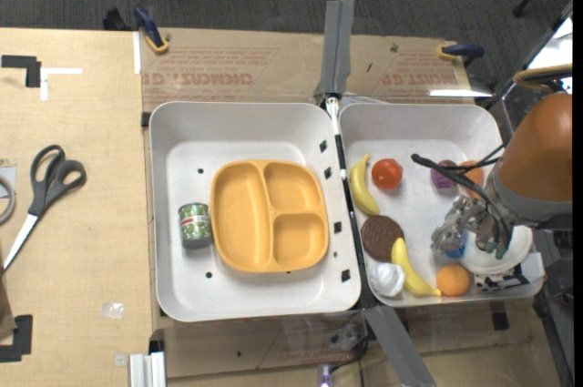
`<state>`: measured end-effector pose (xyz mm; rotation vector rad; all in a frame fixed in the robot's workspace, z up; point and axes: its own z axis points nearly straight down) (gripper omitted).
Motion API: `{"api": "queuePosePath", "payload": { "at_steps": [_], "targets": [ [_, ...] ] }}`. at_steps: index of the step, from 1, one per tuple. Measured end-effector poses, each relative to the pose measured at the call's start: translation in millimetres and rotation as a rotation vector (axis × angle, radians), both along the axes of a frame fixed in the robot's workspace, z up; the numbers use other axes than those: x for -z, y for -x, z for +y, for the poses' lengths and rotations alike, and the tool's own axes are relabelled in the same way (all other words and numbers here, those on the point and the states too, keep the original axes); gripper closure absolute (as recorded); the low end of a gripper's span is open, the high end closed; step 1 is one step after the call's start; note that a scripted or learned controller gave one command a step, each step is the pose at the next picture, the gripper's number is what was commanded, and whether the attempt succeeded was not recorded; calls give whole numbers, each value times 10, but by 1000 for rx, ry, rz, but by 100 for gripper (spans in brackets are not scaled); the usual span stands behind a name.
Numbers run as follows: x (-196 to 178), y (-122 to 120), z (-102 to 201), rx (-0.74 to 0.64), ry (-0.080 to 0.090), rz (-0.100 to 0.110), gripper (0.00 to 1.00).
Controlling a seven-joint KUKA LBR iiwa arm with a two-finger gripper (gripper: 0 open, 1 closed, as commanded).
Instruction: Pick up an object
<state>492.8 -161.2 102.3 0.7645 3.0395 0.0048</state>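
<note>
Overhead view of two white bins. The left bin (pixel 173 194) holds a yellow divided plate (pixel 271 215) with a small green can (pixel 194 224) just beside its left edge. The right bin (pixel 414 126) holds the pickable items: a tomato (pixel 387 174), a banana (pixel 362 187) at the bin's left wall, a brown round object (pixel 381 233), a second banana (pixel 410 271), a white object (pixel 385 280), an orange (pixel 452 280) and a purple item (pixel 444 175). The arm (pixel 547 153) enters from the right of the frame, and its gripper (pixel 465 229) hangs low over the lower right part of the right bin, above and beside a white round object (pixel 501 253) with the orange just below it in the frame.

Judged stage: approach or descent, with no object seen between the claw's parts; whether the claw is spread or pressed together cannot be told, for its metal blurs into the clutter beneath. The next move calls for settling on one target, likely the orange or the white round object, and closing squarely around it.

The wrist hides part of the bin's right side; the purple item's identity is unclear.
</note>
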Motion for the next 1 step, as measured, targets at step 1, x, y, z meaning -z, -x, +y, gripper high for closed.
{"api": "queuePosePath", "payload": {
  "at_steps": [1],
  "targets": [
    [0, 1, 0, 0, 0, 0, 0]
  ]
}}
